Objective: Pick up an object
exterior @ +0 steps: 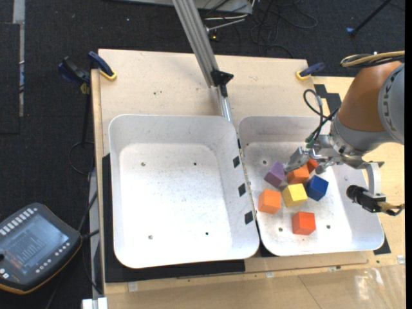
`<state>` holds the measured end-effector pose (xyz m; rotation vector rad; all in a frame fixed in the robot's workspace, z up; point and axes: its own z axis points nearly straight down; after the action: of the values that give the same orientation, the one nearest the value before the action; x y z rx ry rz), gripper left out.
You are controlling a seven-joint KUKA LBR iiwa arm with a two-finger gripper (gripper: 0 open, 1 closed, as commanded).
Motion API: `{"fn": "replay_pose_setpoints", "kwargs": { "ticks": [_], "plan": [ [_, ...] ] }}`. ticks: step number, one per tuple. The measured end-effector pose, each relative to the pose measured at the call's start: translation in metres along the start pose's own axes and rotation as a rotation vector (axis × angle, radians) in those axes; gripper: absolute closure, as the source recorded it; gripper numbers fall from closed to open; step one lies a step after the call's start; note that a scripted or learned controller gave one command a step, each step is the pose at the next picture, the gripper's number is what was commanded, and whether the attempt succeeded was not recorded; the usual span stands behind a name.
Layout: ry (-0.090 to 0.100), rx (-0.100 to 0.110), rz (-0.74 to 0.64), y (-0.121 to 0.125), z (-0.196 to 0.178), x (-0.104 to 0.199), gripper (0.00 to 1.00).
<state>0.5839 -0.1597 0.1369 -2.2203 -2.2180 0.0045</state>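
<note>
Nearest the camera, well off to the lower left of the jaws, a teach pendant lies on the dark floor; its screen is lit, but no writing on it can be read. Next comes the front edge of the tabletop, pale wood, carrying the left bin, which sits well apart from the jaws.

Further in, the right bin holds the cluster of blocks. A red block lies below the jaws, apart from the rest. An orange block sits down and to the left of them, with a yellow block beside it and a blue block just below the jaws. A purple block is just to their left. A second orange block lies right under the jaws, seemingly touching them (the likeliest target, as I judge it).

I cannot tell whether the jaws are parted or closed, since the wrist and cabling crowd that spot. No block is seen lifted, so the pick is not yet done: the approach looks complete, and closing and raising are left.

Beyond, clamps pin the tabletop's far corners. No brand or label is legible anywhere.
</note>
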Motion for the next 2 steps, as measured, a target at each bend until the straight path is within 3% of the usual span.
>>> {"fn": "replay_pose_setpoints", "kwargs": {
  "ticks": [1,2],
  "plan": [
    [-0.005,-0.025,-0.003,0.007,0.017,-0.001,0.00],
    [-0.006,-0.031,0.000,0.008,0.006,-0.001,1.00]
  ]
}}
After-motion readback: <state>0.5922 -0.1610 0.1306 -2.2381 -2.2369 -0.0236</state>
